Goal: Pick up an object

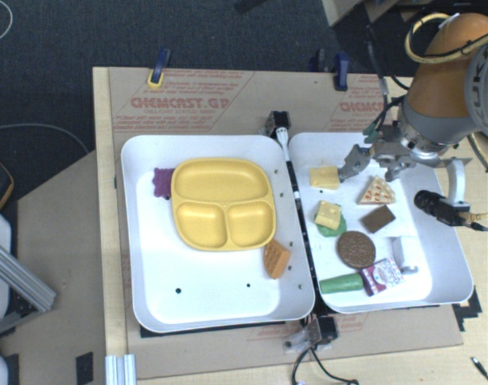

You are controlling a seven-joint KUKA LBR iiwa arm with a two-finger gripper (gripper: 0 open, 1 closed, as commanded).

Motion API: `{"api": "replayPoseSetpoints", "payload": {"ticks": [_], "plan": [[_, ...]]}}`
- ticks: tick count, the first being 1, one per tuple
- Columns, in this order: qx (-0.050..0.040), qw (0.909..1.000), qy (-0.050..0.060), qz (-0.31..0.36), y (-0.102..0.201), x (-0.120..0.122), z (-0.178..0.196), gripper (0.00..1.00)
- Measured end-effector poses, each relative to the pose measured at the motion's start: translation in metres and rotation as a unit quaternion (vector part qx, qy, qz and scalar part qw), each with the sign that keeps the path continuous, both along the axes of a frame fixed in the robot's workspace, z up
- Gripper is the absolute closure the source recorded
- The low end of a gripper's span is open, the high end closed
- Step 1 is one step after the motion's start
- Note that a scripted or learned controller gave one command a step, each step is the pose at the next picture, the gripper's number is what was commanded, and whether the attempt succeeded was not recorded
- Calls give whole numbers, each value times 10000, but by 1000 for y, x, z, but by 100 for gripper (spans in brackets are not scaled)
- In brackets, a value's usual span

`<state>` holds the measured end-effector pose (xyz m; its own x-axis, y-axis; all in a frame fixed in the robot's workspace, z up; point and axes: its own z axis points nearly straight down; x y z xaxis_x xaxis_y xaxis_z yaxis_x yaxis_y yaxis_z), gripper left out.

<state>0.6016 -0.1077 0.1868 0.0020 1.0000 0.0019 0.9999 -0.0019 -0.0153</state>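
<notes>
1. Green cylindrical block [340, 282] lies at the right white bin's [450, 273] near edge.
2. Fingers [377, 164] spread wide, gripping nothing, above the far end.
3. Triangular pizza-slice toy [377, 191] lies just beneath them, beside a pale yellow cheese block [324, 177].

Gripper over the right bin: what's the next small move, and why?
Probably a short descent onto the pizza slice. The gripper hangs just above it with nothing held, and the brown square and cheese wedge lie apart from it.
</notes>
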Motion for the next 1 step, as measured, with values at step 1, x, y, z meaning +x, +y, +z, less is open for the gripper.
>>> {"api": "replayPoseSetpoints", "payload": {"ticks": [1], "plan": [[-7, 10000, -76, 10, 0, 3, 9, 0]]}}
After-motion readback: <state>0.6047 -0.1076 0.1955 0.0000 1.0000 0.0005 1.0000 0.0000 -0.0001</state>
